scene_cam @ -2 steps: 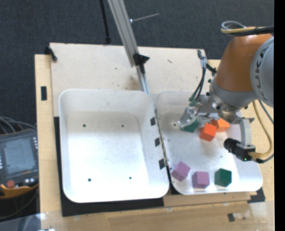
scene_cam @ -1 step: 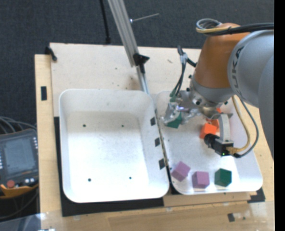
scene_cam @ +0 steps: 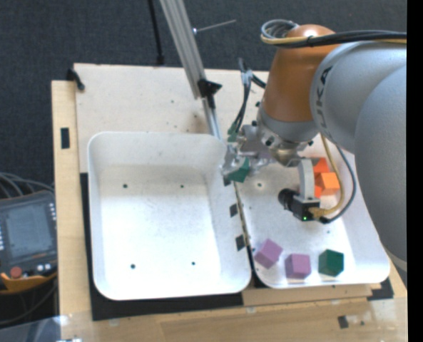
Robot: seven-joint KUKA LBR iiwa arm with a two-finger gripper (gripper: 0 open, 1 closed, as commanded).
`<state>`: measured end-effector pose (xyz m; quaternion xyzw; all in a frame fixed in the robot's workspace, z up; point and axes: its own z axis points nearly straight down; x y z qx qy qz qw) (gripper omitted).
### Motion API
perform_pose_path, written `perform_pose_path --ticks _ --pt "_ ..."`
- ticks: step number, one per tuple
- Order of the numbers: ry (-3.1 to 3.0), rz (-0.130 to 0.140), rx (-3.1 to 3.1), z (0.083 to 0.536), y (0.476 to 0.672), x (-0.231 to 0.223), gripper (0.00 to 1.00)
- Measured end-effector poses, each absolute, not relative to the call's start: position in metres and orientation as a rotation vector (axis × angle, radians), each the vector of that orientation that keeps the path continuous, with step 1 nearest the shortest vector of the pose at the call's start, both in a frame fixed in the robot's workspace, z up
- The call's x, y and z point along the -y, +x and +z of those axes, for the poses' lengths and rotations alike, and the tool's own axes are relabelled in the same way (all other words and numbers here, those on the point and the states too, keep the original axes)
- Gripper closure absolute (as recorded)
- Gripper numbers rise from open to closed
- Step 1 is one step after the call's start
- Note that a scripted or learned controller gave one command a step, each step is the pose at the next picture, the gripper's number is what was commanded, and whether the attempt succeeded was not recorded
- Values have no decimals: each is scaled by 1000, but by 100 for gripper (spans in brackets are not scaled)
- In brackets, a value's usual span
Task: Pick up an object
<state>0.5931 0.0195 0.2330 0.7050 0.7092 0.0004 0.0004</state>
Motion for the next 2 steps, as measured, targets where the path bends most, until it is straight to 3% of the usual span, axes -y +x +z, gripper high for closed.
perform_pose_path --ticks 2 --pt "2215 0 -2225 239 627 -98 100"
